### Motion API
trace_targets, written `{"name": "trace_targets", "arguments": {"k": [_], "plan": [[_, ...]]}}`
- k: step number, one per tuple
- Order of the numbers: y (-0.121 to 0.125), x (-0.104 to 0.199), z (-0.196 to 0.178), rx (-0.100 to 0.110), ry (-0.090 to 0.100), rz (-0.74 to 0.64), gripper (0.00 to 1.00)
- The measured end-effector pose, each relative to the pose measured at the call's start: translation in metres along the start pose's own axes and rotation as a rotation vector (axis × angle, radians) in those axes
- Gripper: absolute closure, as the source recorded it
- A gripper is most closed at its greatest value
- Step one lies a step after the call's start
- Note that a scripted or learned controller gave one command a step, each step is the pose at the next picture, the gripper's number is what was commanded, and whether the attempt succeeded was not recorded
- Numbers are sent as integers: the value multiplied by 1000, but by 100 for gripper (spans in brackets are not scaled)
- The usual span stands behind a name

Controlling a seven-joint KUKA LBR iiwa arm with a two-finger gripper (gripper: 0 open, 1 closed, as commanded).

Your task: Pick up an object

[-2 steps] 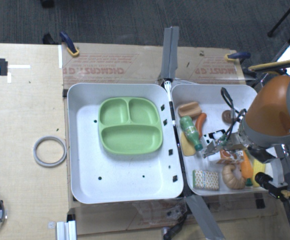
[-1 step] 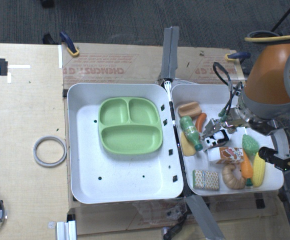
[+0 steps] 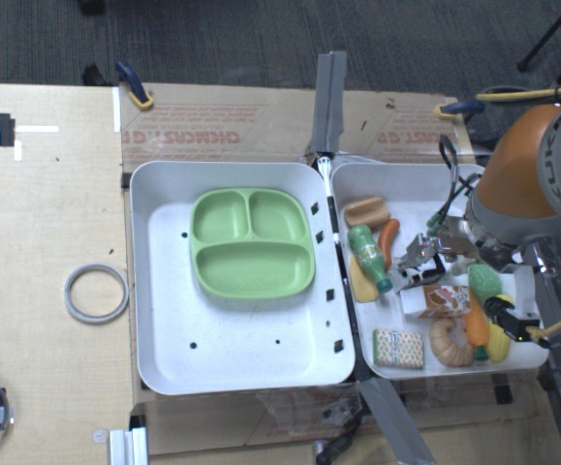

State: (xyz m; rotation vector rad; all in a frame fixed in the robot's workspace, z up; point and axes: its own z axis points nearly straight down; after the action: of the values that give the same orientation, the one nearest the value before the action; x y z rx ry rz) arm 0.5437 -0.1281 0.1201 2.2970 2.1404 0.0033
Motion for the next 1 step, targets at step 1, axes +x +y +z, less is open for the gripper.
{"name": "trace_targets", "arguments": {"k": [1], "plan": [[24,32,-15,3,-2,-173,0]]}}
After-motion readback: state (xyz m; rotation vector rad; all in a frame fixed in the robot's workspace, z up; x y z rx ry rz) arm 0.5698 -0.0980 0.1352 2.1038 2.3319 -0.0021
